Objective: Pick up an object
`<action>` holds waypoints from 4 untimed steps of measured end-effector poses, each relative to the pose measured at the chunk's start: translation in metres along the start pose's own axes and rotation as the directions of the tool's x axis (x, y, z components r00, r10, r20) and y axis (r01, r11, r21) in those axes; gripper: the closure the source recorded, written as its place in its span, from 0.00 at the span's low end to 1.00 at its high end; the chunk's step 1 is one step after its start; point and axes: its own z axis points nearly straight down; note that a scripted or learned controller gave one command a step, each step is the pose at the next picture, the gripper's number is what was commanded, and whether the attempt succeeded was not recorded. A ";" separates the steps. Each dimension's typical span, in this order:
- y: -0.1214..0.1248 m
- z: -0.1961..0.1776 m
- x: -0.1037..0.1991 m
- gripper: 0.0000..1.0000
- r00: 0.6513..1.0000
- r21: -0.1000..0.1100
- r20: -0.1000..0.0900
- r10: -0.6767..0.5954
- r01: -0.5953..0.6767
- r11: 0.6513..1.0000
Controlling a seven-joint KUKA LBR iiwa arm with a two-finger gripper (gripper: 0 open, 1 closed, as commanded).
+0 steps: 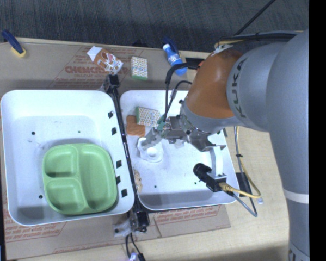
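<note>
The gripper [152, 139] hangs low in the right bin [179, 194], directly over a small white cup [151, 154], its grip state impossible to tell here.

Robot lab: clamped bins [10, 107], cardboard-covered bench [70, 69]

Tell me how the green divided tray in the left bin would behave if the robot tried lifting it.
The green divided tray looks like moulded plastic, so probably stiff and light. It lies flat and wide, so it is unlikely to roll or tip. Its smooth, rounded rim may be slippery and hard to pinch.
</note>
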 end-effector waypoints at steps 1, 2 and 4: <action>0.047 0.007 -0.056 0.00 1.000 -0.002 0.000 0.003 -0.003 1.000; -0.015 0.000 0.019 0.00 1.000 0.000 0.000 -0.003 0.003 1.000; 0.024 0.000 -0.013 0.00 1.000 -0.002 0.000 0.003 -0.003 1.000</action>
